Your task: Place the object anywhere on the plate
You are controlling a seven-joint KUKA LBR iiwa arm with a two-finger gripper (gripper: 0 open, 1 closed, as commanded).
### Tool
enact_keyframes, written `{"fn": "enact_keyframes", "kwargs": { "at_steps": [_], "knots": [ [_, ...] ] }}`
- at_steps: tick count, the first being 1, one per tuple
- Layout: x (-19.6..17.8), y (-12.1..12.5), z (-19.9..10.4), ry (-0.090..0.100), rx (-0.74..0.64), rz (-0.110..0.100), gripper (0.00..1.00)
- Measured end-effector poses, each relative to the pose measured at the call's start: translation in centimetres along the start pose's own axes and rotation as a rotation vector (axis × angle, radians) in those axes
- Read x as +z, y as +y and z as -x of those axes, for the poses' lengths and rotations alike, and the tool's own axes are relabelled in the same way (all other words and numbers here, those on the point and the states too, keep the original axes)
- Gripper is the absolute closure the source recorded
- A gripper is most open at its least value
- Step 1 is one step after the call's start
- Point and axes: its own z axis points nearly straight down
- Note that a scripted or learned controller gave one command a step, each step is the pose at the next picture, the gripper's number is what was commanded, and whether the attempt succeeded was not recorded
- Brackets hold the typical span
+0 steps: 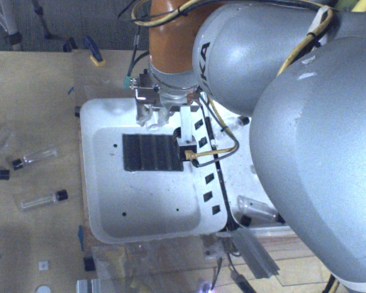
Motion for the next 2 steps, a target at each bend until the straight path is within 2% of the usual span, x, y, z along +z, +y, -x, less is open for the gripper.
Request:
{"fn": "enact_keyframes", "kwargs": {
  "at_steps": [1, 2],
  "knots": [
    [-1.8, 3.1, -1.6, 0.002, 0.527, 0.006, 1.0],
    [1.8, -1.6, -1.4, 0.001, -0.172, 0.0, 1.0]
  ]
}}
